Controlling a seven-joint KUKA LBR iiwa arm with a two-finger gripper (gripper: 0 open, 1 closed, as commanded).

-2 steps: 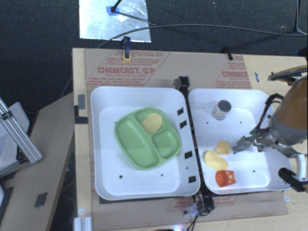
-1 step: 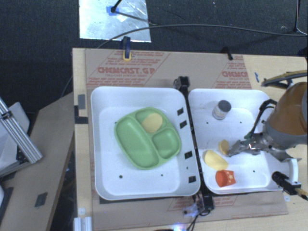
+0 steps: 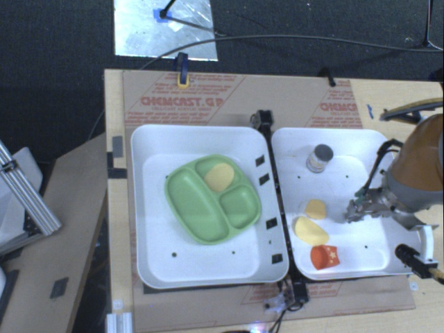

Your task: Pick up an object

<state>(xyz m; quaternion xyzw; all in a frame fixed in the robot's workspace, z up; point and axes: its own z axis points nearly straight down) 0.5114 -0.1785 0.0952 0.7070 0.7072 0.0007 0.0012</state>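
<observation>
Hand (image 3: 355, 210) low in the right bin (image 3: 347, 168), grip state unreadable.
Nothing visibly between its tips; it sits right of the small yellow piece (image 3: 316, 209) and could close on air or nudge it away.

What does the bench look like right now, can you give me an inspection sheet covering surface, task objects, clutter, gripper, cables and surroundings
Surface: two white bins side by side, left bin and right bin, on a brown board.
Job's things: in the right bin, a small metal can, a small yellow piece, a larger yellow piece and a red item.
Clutter: green divided plate in the left bin, with a yellow item in one compartment.
Gripper: gripper low over the right bin, right of the yellow pieces; finger state unclear.
Cables: black cable crossing the floor behind the board.
Surroundings: silver sheet on dark floor.
</observation>
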